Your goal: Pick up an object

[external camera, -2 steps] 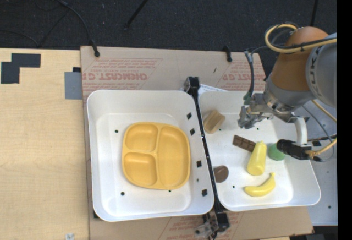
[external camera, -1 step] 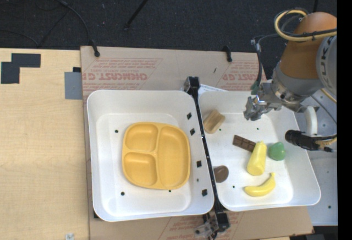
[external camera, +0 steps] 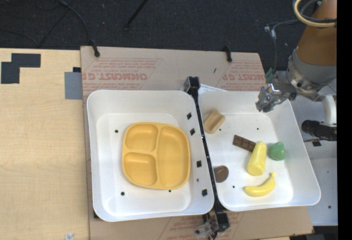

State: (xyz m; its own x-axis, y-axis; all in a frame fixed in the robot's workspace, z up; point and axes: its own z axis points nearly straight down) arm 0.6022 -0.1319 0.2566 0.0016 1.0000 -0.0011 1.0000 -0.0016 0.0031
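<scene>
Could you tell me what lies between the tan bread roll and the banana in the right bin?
In the camera view, the brown chocolate bar lies between the bread roll and the banana, with the yellow bottle just beyond it, both in the right bin.

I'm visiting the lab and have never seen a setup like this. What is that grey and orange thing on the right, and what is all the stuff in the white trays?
That is a robot arm, reaching in from the right. The single camera looks down on the bench from above, at a slant. At the arm's tip is a small metal gripper, hovering over the far edge of the right tray; nothing is between its fingers. In that tray lie toy foods: a bread roll, a chocolate bar, a yellow bottle, a green piece, a banana and a brown disc. The left tray holds a yellow divided plate.
</scene>
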